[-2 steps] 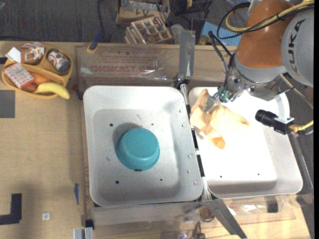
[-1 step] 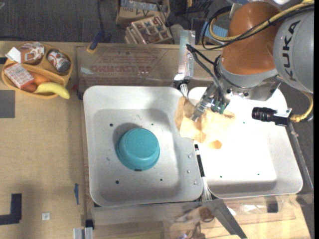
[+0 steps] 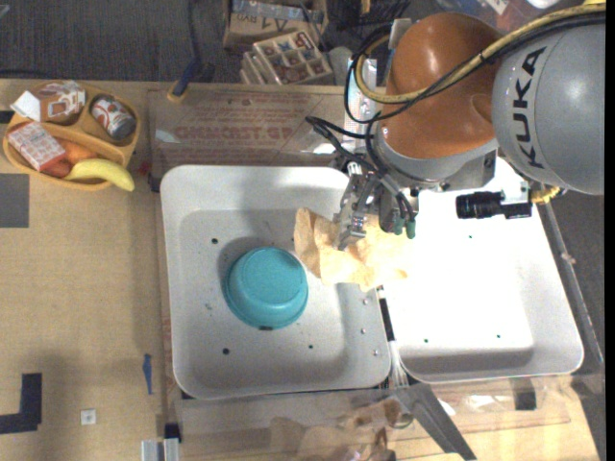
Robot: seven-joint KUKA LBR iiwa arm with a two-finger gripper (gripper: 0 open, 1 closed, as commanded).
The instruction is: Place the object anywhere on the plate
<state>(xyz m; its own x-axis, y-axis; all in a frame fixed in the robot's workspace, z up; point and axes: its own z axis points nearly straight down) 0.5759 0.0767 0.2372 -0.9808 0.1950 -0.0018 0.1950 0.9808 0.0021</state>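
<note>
We look down on a tan wooden bench [image 3: 77, 296] bearing two shallow white bins: the left bin [image 3: 192, 209] and the right bin [image 3: 500, 296]. Boxes and clutter crowd the floor beyond the bench's far edge; a yellow tray of toy food [image 3: 67, 142] sits at its far left corner. A crumpled pale yellow cloth [image 3: 332, 253] lies across the bins' shared edge, directly beneath the gripper [image 3: 360, 221], which appears to pinch a raised fold. A round teal plate [image 3: 267, 287] rests nearby in the left bin. The grey arm [image 3: 553, 94] reads "KUKA".
</note>
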